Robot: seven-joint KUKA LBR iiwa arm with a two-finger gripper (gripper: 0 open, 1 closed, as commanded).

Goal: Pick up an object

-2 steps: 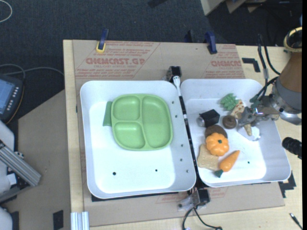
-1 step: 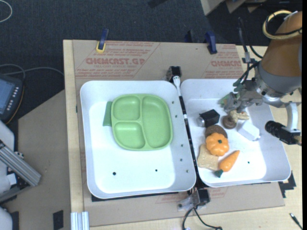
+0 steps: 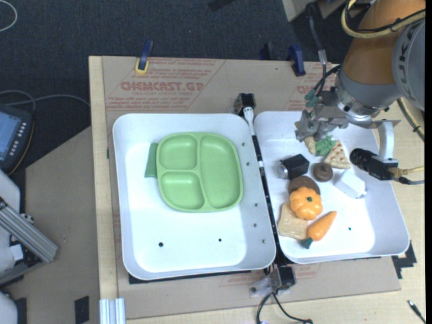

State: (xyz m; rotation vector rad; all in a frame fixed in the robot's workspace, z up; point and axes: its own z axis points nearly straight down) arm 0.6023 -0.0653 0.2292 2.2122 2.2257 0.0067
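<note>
Gripper (image 3: 316,135), its state beyond telling from this angle, hangs low over the back of the right bin (image 3: 398,229) just above a green-and-tan toy (image 3: 329,148), with the pumpkin (image 3: 305,203) and carrot (image 3: 321,226) lying nearer the front edge.

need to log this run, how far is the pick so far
Done: the arm has reached over the right bin, and the gripper is low at its back, above a green item. In hand: nothing visibly held. Left: the grasp and lift; the pumpkin and carrot lie untouched.
</note>
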